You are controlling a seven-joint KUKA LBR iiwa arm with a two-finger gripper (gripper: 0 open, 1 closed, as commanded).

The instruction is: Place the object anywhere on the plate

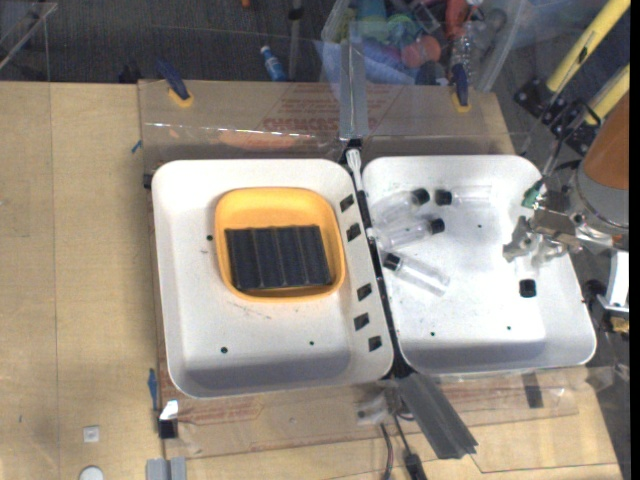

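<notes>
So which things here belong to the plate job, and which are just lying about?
Job:
- clear vials with black caps in the right bin
- orange plate with a dark ridged insert, in the left bin
- gripper

Lying about:
- tub of colourful toys
- blue clamps

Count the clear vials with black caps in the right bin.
4, all in the right bin's left half: two near the top, one mid, one lower. Overlap may hide another.

Yellow plate [228,208] w/ black ribbed slab [278,258], left bin; 4 clear vials [412,272] right bin
</notes>
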